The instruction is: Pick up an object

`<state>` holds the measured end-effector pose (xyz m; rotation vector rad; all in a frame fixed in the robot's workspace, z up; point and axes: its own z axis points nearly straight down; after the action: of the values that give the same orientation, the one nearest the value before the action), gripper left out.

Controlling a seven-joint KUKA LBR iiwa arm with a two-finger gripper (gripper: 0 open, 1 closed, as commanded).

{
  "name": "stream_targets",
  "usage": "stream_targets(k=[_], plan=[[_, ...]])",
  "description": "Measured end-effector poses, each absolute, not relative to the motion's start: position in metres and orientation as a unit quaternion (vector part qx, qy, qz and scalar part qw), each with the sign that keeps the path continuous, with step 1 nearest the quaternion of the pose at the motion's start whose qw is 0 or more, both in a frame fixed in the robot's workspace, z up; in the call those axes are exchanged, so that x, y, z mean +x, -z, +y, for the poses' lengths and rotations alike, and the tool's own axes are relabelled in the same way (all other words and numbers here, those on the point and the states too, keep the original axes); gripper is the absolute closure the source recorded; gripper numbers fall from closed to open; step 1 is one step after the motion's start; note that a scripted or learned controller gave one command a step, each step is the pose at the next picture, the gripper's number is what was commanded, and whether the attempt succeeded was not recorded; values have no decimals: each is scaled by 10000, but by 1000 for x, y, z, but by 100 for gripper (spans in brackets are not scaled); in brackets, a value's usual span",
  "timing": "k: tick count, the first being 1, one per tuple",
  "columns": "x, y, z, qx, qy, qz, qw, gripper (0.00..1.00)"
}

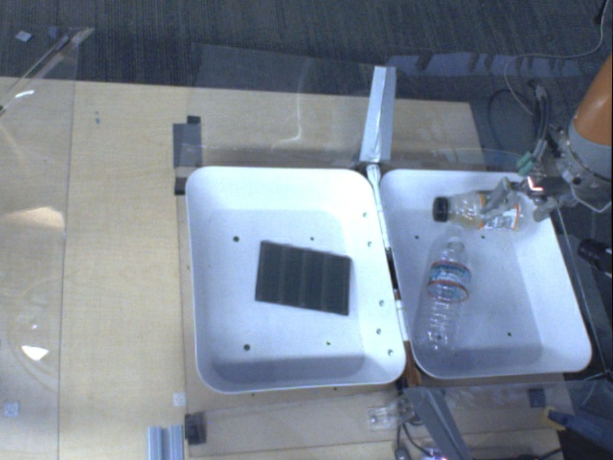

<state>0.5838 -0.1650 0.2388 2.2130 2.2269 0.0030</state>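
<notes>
White bins sit side by side on my bench. I see a dark ribbed mat (304, 277) flat in the left bin (215, 257), with room all round it. In the right bin (556, 305), a clear bottle (445, 295) lies near the left wall. My gripper (512, 199) reaches over the far right edge, pinching a small crumpled bottle (471, 210).

One fixed overhead camera, slanted down over both white bins (287, 185)

floor (239, 8): dark grey carpet | bench (96, 257): pale wood
</notes>
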Motion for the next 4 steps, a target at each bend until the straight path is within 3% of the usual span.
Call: stream_targets(k=[1, 2, 3, 4], plan=[[596, -95, -173, 6539, -14, 7565, 18, 0], [562, -90, -143, 5888, -33, 8082, 62, 0], [492, -90, -126, 5424, -38, 8401, 71, 0], [539, -90, -105, 5947, -42, 8039, 63, 0]])
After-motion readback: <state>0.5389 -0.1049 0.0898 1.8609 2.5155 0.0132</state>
